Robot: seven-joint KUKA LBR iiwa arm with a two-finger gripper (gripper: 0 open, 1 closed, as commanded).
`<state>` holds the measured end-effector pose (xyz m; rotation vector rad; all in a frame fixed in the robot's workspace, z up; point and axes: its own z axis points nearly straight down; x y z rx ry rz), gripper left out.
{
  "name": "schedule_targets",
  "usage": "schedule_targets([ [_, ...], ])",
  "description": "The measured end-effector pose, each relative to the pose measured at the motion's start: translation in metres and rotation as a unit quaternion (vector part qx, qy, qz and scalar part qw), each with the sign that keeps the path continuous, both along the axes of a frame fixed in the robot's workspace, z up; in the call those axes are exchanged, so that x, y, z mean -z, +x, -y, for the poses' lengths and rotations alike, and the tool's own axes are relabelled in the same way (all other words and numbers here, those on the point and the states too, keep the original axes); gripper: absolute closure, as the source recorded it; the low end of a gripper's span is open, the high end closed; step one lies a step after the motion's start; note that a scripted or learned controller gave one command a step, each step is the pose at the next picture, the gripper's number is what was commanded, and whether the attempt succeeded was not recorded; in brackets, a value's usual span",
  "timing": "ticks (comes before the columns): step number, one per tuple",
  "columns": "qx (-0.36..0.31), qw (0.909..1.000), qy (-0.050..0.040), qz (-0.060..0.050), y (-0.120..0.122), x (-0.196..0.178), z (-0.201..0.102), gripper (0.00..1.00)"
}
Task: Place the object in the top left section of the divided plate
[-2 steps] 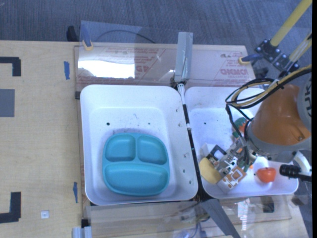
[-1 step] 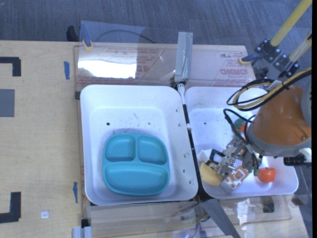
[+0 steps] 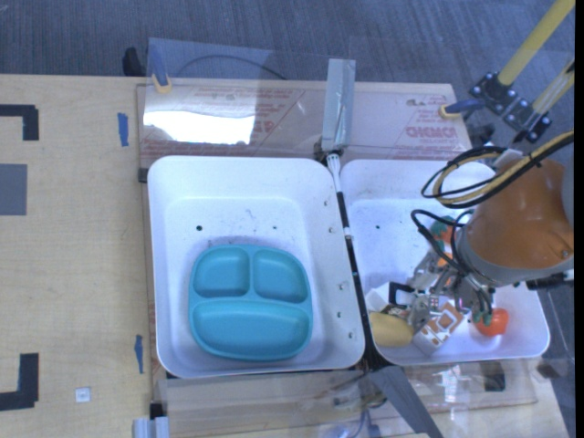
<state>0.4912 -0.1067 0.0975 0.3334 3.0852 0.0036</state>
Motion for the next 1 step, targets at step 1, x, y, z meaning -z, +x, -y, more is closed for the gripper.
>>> schedule_targets([
  [1, -0.154, 0.9881, -0.0090, 0.000, -0.0004, -0.0005, 0.0006, 1.00],
])
